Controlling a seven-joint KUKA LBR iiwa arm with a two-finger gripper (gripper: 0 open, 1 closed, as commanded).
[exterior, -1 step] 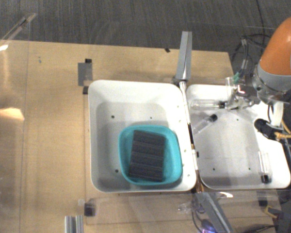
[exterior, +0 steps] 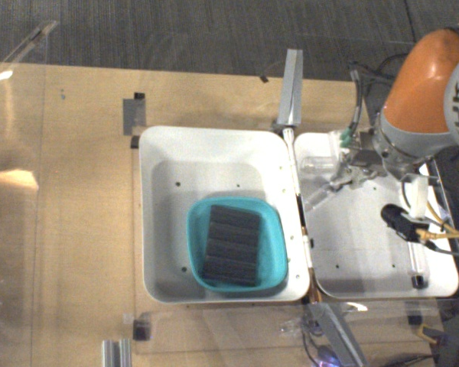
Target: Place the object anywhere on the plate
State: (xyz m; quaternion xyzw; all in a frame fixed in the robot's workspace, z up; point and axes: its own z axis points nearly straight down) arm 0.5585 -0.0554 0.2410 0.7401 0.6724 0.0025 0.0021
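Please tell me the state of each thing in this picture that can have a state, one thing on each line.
Dark grey ribbed rectangular block: lying flat on the plate, inside its rim.
Teal square plastic plate: resting upright on the floor of the left bin, bearing the block.
Left shallow white bin: holding the plate.
Right shallow white bin: under the arm.
Tool: over the right bin's upper left corner, apart from the block; nothing visible between its parts.

two white bins (exterior: 161,228) side by side, wooden bench (exterior: 61,243), dark grey carpet (exterior: 176,14) beyond

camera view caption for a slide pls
Dark ridged block on teal plate in left bin; end effector above right bin.
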